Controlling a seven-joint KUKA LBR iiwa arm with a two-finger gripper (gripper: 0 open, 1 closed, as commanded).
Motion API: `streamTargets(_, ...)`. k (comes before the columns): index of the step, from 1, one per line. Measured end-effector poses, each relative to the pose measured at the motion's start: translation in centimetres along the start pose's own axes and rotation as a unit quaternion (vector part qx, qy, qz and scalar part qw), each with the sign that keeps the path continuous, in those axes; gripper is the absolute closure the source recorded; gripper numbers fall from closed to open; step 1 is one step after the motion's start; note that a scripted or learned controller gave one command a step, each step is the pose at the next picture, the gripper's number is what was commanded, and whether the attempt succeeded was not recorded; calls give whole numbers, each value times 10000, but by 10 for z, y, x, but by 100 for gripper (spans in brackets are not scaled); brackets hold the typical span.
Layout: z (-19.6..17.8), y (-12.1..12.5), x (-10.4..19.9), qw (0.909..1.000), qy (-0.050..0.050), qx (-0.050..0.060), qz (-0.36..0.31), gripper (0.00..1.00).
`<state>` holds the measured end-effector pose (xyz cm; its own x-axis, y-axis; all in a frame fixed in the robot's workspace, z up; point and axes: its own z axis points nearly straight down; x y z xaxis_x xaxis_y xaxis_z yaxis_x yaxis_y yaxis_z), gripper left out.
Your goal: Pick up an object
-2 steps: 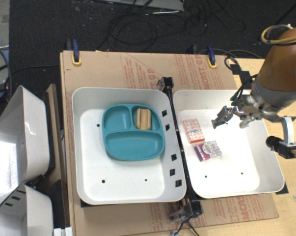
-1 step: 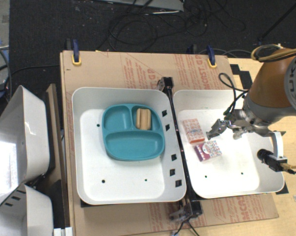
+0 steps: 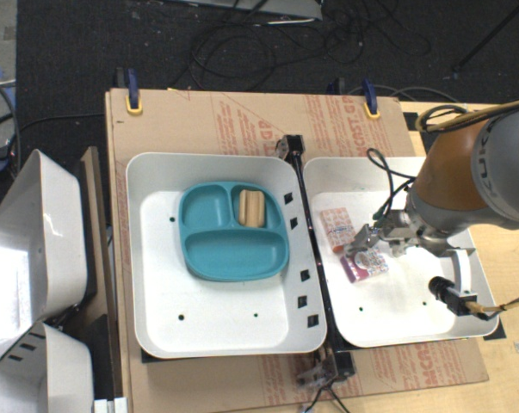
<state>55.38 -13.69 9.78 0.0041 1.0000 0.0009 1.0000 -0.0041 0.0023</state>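
Right bin (image 3: 388, 334): small packets (image 3: 352, 243) lie loose just left of the gripper (image 3: 368, 241), which hangs low over them, presumably lining up a grab. Can't tell how its jaws stand.

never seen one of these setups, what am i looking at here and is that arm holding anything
This is one photo from a camera fixed above a workbench, looking down at a slant. The grey arm with the orange band is a robot, reaching in from the right. Its gripper is low over the right white bin, right at two small flat packets: a pale one with red print and a purple-edged one. From this angle I cannot tell whether it has gripped either one. The left white bin holds a teal divided tray with a tan wooden block lying in its upper right compartment. Both bins rest on a cardboard sheet.
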Motion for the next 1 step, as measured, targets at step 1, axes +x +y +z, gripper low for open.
streamTargets(1, -14, 2, -1, 10000, -11, -29, 4, 100)
